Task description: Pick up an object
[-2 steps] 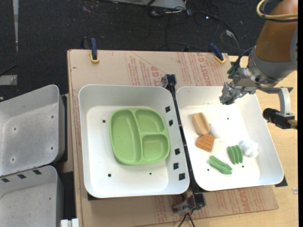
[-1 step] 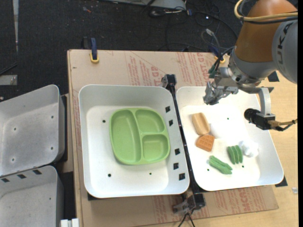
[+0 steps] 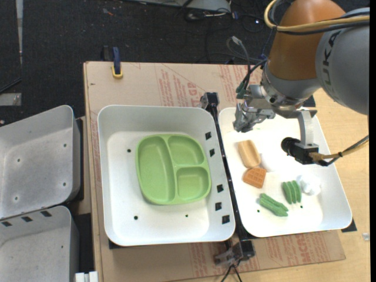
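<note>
The gripper [image 3: 245, 120] hangs over the far left corner of the right bin [image 3: 335, 207], above the bin floor; whether its pincer is open or closed cannot be told. Just nearer than it lies a tan bread-shaped toy [image 3: 249, 153], touching an orange waffle-like piece [image 3: 255, 177]. Two green bean-pod toys [image 3: 274, 205] [image 3: 292, 191] lie toward the near edge, beside a small white object [image 3: 310, 186]. A green divided plate [image 3: 174, 168] sits mid left bin [image 3: 114, 222].
</note>
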Tool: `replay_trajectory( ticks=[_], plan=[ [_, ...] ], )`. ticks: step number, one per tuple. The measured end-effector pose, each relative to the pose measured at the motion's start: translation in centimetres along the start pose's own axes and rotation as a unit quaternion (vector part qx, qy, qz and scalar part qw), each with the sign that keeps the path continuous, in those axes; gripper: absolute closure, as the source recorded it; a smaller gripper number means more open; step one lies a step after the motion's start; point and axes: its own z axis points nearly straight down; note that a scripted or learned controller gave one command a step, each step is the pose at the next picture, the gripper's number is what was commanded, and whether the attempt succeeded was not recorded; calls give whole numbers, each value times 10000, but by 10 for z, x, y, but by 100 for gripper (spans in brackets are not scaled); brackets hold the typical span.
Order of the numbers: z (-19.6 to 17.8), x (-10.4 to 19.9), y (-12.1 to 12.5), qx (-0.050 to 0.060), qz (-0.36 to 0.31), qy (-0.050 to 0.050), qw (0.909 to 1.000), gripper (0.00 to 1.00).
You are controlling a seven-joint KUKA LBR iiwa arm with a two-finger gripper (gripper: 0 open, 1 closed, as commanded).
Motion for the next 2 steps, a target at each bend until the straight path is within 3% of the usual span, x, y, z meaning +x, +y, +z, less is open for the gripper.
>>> replay_trajectory(
  ticks=[2],
  plan=[
    [22, 100, -22, 6, 7, -4, 10000, 100]
  ],
)
